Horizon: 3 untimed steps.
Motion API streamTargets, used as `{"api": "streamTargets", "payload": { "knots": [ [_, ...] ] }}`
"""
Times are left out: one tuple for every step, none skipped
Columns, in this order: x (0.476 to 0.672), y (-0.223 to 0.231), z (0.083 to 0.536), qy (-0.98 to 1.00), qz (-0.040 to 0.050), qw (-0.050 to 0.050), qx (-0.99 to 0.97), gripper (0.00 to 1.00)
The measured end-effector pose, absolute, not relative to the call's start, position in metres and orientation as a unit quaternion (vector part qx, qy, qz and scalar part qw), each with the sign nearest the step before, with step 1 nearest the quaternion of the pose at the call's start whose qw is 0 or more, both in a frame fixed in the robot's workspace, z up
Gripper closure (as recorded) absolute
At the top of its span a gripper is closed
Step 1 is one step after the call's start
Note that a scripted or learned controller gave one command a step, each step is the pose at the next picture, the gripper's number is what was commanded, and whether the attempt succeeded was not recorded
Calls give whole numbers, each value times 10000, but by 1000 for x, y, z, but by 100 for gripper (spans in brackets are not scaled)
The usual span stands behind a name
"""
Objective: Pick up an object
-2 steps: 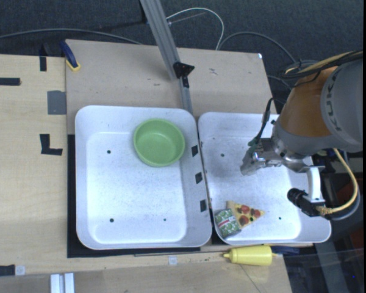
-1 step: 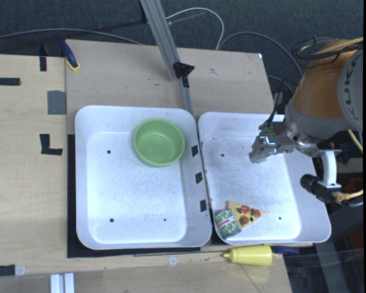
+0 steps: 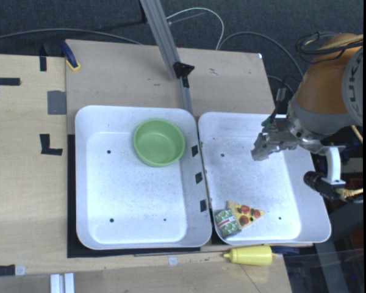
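Observation:
A green bowl [image 3: 159, 141] stands upright in the back of the left bin [image 3: 97, 224]. A toy pizza slice [image 3: 247, 214] and a small green packet [image 3: 226, 221] lie together at the front left of the right bin [image 3: 305, 231]. My gripper [image 3: 263, 149] hangs over the right bin's back right part, well behind the pizza slice, with nothing seen between its fingers.
A yellow bottle [image 3: 252, 255] lies on the bench just in front of the right bin. A grey pole [image 3: 163, 32] slants across the back toward the bins' divider. Cables loop behind the bins. A blue-yellow clamp [image 3: 69, 56] sits at the bench's back left.

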<state>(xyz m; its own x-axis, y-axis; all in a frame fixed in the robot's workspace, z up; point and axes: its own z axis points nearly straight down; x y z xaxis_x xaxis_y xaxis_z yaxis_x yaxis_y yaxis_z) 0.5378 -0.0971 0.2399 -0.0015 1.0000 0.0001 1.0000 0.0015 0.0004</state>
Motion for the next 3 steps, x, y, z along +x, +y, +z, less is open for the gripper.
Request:
{"api": "streamTargets", "payload": {
  "knots": [
    [526,-44,230,7092,-7,-19,7050,100],
    [520,4,221,7092,-8,-17,7050,100],
    [514,50,226,7096,-3,-11,7046,100]
  ]
}}
